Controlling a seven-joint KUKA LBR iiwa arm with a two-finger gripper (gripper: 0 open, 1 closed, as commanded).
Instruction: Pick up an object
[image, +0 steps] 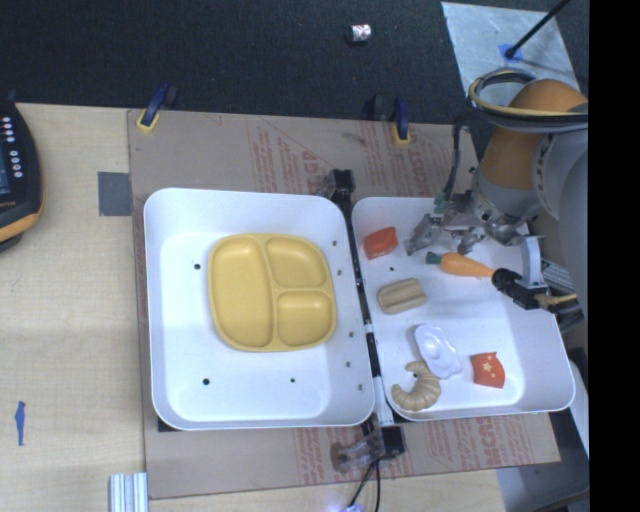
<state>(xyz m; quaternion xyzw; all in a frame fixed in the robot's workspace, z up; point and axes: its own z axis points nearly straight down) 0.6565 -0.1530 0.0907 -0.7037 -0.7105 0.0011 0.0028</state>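
Cardboard underlies both bins; in the right bin (560, 395) the gripper (440, 235) hangs spread and empty between block (379, 242) and carrot (466, 265). Centre on one before closing.

Yellow three-compartment plate (271, 291) sits in the left white bin (180, 395). Both bins rest on a brown cardboard sheet (250, 150), held by blue clamps (153, 108) at its far edge. Black-and-orange pendant (15, 170) at the far left on the wooden bench (60, 330).
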